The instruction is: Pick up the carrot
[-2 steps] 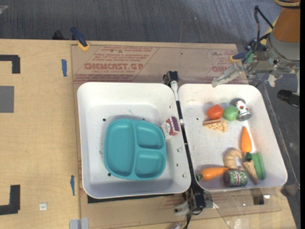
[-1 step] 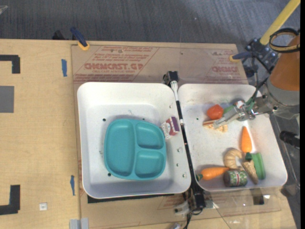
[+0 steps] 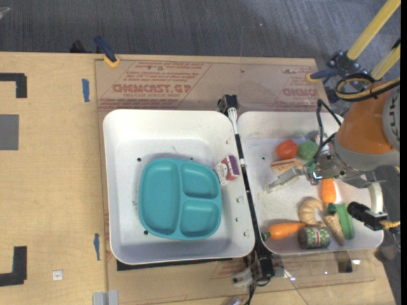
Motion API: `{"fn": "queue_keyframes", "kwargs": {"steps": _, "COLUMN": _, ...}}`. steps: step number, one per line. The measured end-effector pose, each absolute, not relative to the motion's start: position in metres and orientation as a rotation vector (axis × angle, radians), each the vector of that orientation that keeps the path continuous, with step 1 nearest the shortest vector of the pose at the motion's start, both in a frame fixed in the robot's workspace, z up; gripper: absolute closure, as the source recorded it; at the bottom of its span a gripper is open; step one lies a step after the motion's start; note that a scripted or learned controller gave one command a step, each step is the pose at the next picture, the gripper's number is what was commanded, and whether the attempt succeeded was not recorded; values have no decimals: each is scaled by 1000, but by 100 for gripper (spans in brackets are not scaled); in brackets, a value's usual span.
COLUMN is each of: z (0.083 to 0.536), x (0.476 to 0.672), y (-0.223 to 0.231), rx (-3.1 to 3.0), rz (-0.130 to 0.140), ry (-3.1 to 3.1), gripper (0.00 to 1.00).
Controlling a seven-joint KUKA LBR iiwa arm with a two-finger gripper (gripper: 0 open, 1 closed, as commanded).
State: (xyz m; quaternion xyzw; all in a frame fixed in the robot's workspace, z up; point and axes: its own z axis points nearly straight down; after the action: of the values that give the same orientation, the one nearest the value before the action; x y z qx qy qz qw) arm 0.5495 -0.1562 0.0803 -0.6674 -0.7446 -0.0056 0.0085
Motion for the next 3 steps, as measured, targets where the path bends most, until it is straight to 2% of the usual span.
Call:
{"fn": "queue_keyframes", "kwargs": {"steps": 1, "z": 92, "x": 552, "y": -163, "rx": -2100, "rz": -9, "ry": -2336, "gripper": 100}}
{"fn": "queue_keyframes", "kwargs": {"steps": 2, "z": 213, "x": 565, "y": -68, "rx": -1902, "rz": -9, "ry": -2506, "gripper": 100}}
{"fn": "queue_keyframes", "kwargs": {"steps": 3, "z": 210, "x": 563, "y": -71, "rx": -1905, "rz": 2, "ry": -2497, "gripper": 0}}
